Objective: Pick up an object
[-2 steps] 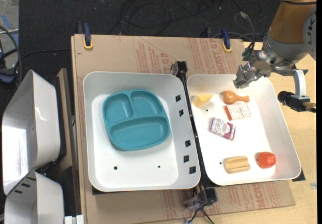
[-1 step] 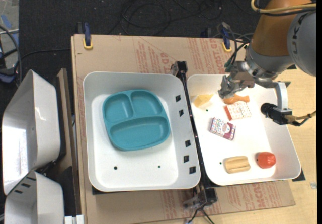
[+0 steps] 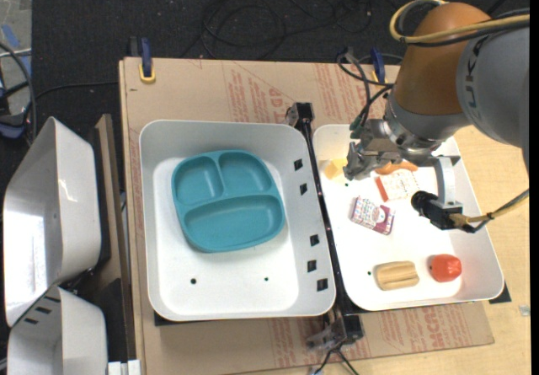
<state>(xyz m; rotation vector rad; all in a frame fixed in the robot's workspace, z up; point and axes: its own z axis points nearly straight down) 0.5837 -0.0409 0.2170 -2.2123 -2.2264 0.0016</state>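
- Nearest us, in the right white bin (image 3: 480,281), we see a tan bread-shaped piece (image 3: 395,275) beside a red rounded toy (image 3: 445,266).
- Farther in lie a small pink-and-white packet (image 3: 372,215) and an orange-and-white card (image 3: 401,186).
- The two-finger gripper (image 3: 364,158) hangs over that bin's far left, near a yellow chunk (image 3: 335,168) (we cannot tell its opening).
- The left white bin (image 3: 160,196) holds a teal divided plastic tray (image 3: 227,199).
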